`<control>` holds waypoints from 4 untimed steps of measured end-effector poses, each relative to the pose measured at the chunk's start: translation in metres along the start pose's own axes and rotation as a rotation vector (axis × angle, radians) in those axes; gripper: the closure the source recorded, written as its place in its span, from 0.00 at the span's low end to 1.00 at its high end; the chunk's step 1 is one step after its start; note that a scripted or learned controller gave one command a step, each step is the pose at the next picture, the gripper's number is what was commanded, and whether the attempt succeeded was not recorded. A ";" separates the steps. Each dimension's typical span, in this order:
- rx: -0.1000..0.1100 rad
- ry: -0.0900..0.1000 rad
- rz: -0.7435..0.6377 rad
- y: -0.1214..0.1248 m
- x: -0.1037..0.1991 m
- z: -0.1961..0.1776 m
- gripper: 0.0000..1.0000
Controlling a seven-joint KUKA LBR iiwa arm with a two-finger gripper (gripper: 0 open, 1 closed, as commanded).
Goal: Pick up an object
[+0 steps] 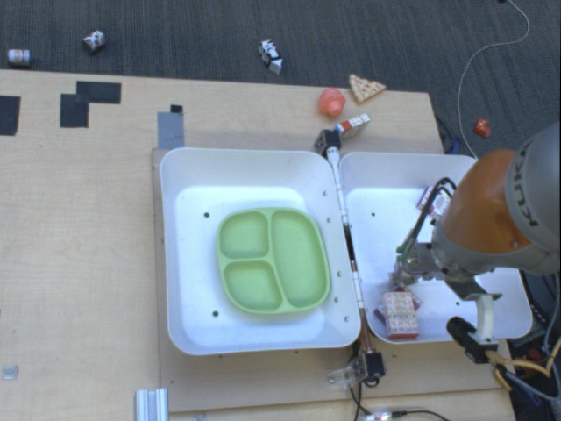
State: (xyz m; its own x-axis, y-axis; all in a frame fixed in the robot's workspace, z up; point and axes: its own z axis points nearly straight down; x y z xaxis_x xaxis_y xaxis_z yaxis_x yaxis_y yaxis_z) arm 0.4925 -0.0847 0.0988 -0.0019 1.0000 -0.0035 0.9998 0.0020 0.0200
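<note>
Standing over the bench [79, 261], I see black tape patches [88, 101] stuck at its far left corner, and beyond the edge, on the dark carpet, a few small bits of litter. Further along sits the left bin [188, 261], shallow and white, and in it a pale green divided plate [273, 260] with three compartments, lying flat near the middle. Behind the bins, close to the bench's back edge, there is a red ball [331, 102], a wedge that looks like a pizza slice toy [366, 87] just beside it, and a small red-and-white tube [356, 124] nearer the bins' shared rim.

The right bin [377, 191] touches the left one along that rim. In its near left corner lies a small box [400, 313], pale with red markings, resting on the bin floor by the front wall. The arm [495, 213], grey with its orange band, comes in from the right and bends down over this bin. Its gripper [408, 270] hangs just above and behind the box, very close to it, possibly touching its top edge. From here I cannot tell how the tool is set, nor make out anything caught in it.
</note>
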 end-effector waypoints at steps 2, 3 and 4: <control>0.017 0.006 -0.003 0.008 0.100 -0.086 1.00; 0.015 0.003 -0.003 0.115 0.049 -0.129 1.00; 0.018 0.004 -0.001 0.006 0.075 -0.129 1.00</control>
State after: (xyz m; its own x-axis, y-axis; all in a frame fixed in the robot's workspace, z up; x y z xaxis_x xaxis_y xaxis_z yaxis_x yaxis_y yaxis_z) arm 0.4953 -0.0088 0.2272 -0.0028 1.0000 0.0007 1.0000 0.0028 0.0023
